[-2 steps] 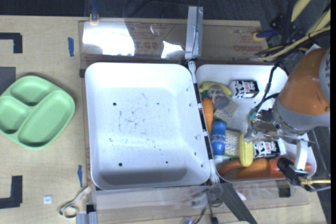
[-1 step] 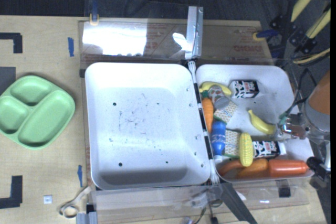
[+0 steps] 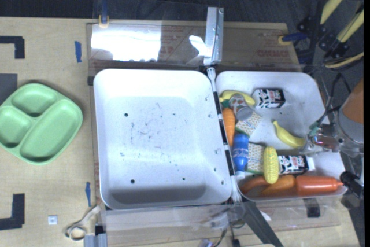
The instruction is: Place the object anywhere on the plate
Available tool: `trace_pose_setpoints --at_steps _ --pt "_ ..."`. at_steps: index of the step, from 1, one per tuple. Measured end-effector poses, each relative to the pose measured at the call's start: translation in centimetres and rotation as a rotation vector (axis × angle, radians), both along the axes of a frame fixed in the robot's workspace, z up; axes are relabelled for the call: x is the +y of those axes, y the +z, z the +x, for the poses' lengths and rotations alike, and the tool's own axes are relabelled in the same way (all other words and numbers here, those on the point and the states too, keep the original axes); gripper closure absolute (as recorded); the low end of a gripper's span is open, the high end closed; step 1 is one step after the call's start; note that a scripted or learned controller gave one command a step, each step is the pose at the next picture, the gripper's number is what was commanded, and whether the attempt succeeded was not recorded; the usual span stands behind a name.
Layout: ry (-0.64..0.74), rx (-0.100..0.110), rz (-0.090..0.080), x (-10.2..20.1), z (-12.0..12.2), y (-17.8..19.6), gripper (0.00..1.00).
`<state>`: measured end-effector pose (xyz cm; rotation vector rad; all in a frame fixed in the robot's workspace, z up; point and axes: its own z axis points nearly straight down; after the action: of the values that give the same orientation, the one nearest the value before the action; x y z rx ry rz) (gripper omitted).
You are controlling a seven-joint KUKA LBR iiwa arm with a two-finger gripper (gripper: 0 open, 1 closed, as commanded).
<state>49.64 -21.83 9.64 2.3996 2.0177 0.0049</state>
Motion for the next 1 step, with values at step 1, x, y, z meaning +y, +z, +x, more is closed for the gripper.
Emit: trace_pose_setpoints --at_steps 1 --pt "-0.37 0.007 0.004 5.19 2.84 0.99 1.0"
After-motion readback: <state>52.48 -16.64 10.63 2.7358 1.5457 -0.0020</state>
